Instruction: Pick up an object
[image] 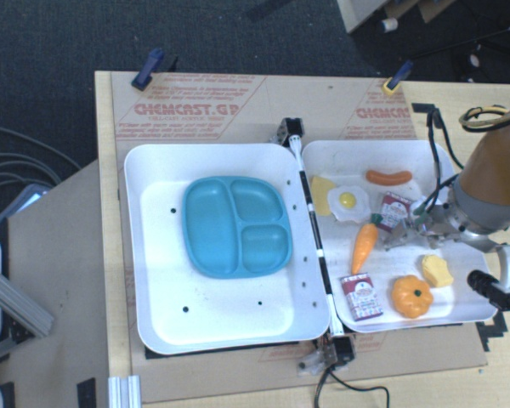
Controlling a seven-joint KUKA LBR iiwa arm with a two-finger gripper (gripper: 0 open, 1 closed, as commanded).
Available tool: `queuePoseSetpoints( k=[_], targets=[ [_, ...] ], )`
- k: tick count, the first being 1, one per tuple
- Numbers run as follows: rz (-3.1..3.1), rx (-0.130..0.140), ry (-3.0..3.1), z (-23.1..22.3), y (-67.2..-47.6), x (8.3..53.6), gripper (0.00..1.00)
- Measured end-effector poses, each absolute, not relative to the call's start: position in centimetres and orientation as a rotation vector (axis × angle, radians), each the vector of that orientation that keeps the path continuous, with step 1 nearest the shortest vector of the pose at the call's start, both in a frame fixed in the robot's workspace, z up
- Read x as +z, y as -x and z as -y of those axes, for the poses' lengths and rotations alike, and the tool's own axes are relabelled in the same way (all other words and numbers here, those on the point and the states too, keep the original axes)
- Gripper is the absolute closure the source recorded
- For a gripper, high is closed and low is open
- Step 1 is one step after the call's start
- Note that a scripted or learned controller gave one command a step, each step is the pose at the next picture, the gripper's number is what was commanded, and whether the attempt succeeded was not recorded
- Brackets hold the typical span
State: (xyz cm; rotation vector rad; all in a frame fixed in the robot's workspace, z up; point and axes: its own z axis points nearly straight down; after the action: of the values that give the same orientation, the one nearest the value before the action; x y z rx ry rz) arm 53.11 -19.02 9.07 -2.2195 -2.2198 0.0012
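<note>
The right bin [370, 148] holds several toy foods: a sausage [389, 177], a fried egg [348, 202], a pale cheese slice [322, 195], an orange carrot [365, 245], a small pumpkin [411, 297], a yellow block [437, 270] and two red cartons [395, 208] [359, 297]. My gripper [405, 230] reaches in from the right and sits low in this bin, just below the upper red carton and right of the carrot. The grey wrist hides much of it, and nothing is visibly held.
The left bin [153, 253] contains a blue divided plate [236, 226]. A black clamp [290, 129] sits where the two bins meet at the back. The arm's orange band [491, 170] hangs over the right bin's right edge.
</note>
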Motion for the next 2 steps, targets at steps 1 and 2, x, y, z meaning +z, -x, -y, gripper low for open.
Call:
queuePoseSetpoints(
  k=[1,2],
  targets=[
    [2.224,-0.004,2.221,15.19,-63.0,8.59,0.0],
    [2.226,-0.001,2.221,15.22,-62.97,9.53,1.0]
  ],
)
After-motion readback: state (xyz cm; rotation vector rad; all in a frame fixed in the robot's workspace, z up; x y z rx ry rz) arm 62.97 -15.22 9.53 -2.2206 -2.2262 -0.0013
